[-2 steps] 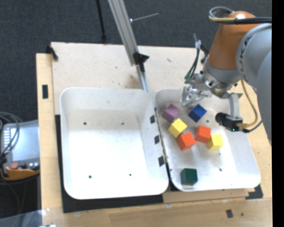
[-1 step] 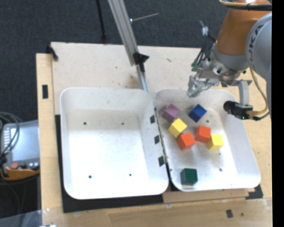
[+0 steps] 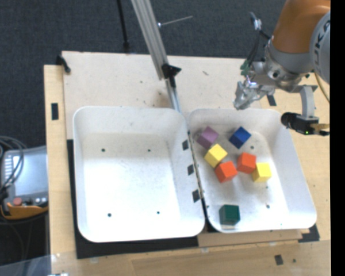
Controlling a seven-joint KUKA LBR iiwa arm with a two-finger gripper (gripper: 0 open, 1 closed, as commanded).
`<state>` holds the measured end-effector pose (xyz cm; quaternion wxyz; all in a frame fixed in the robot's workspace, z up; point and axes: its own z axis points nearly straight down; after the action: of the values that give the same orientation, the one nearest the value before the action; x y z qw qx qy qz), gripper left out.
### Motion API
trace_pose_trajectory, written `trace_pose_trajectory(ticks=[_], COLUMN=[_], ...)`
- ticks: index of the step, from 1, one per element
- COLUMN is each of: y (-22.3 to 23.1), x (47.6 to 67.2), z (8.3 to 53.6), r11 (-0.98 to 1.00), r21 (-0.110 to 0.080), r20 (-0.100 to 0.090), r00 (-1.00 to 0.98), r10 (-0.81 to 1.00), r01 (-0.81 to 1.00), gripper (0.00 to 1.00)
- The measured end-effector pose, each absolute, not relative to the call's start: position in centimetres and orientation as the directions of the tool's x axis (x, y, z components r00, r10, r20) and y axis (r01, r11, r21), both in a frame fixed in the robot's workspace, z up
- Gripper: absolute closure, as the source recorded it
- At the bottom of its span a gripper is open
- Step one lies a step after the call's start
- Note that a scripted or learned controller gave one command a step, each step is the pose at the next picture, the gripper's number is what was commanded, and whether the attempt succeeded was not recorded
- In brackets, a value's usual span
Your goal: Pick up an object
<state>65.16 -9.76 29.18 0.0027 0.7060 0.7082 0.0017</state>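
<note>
The right bin (image 3: 287, 154) holds several small cubes. A purple cube (image 3: 207, 136) and a blue cube (image 3: 240, 137) lie toward the back. Below them sit a yellow cube (image 3: 216, 154), two orange cubes (image 3: 225, 171) (image 3: 246, 163) and a second yellow cube (image 3: 262, 172). A green cube (image 3: 229, 214) lies alone near the front rim. My gripper (image 3: 242, 100) hangs above the back rim of the right bin, clear of the cubes, with nothing seen in it.
The left bin (image 3: 132, 171) stands beside the right one, their rims meeting at the centre. A slanted metal post (image 3: 155, 45) rises from behind the bins. A grey box with cables (image 3: 23, 177) sits off the bench at left.
</note>
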Motion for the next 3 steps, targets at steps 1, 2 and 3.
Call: trace_pose_trajectory(ticks=[1, 2, 3], y=[-5.1, -0.9, 3.8], x=[63.1, 61.0, 58.7], z=[27.4, 27.8, 28.0], r11=[0.005, 0.006, 0.007], r21=[-0.001, 0.0, 0.0], r20=[0.0, 0.001, 0.001], r00=[-0.005, -0.006, -0.007], r10=[1.0, 1.0, 1.0], r01=[1.0, 1.0, 1.0], gripper=[1.0, 1.0, 1.0])
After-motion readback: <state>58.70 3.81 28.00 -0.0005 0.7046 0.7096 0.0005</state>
